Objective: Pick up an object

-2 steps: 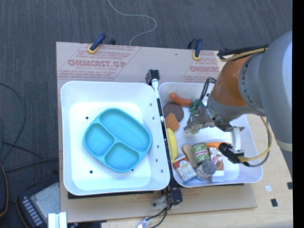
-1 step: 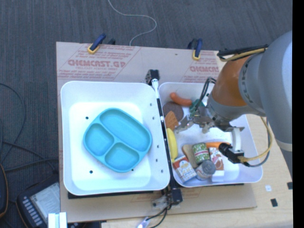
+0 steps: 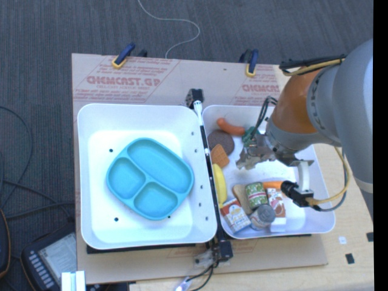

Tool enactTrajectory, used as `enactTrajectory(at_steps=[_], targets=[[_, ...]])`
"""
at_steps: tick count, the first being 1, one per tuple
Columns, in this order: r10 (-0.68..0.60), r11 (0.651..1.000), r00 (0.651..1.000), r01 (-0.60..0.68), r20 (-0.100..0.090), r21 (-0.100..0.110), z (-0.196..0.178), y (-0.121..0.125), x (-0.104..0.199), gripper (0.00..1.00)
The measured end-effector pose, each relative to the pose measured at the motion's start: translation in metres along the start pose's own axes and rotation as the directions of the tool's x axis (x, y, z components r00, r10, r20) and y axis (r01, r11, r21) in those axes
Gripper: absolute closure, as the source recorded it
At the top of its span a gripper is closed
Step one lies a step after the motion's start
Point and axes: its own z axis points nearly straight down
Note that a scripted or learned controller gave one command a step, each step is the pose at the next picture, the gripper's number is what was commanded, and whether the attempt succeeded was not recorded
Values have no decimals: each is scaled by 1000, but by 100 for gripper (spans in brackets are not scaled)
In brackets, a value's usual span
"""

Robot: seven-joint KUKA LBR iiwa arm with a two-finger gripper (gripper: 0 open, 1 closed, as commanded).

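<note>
grey carpet under counter point(image 3: 121, 86); two white bins: left bin point(image 3: 85, 162) with one blue divided plate point(image 3: 150, 178); right bin point(image 3: 321, 220) with banana point(image 3: 219, 183), cans, packets. claw point(image 3: 251, 156) grip unclear.

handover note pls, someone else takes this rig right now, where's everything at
Gripper: low in the right bin, above its upper middle; finger state hidden, nothing seen held.
Right bin items: orange sausage-like piece, brown round piece, banana, green-label can, small packets and a second can near the front.
Left bin: blue divided plate.
Done: no pick yet visible.
Left: grasp one item and lift it.
</note>
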Motion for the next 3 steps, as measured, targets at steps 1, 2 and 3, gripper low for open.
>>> enactTrajectory(at_steps=[1,2,3], targets=[[0,1000,1000,0,0,0,0,0,0,0],[1,1000,1000,-1,2,-5,19,-62,-4,0],[2,1000,1000,-2,2,-5,9,-62,-4,100]])
